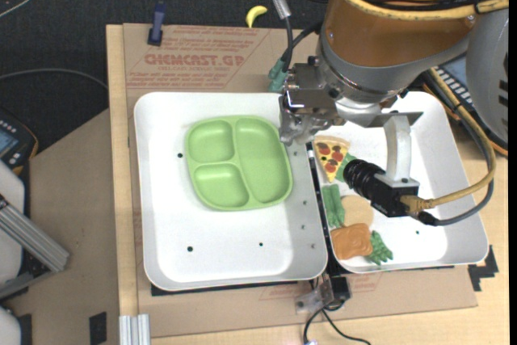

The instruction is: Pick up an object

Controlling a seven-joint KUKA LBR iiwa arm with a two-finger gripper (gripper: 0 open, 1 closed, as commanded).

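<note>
A green divided plate lies in the left bin — bare floor all round it. The hand hangs over the divider; its grip cannot be told. Pizza slice, toast and greens crowd the right bin's left edge.

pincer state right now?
Pincer: cannot be told. It sits low at the divide between the two bins, beside the green plate and above the pizza slice.
</note>
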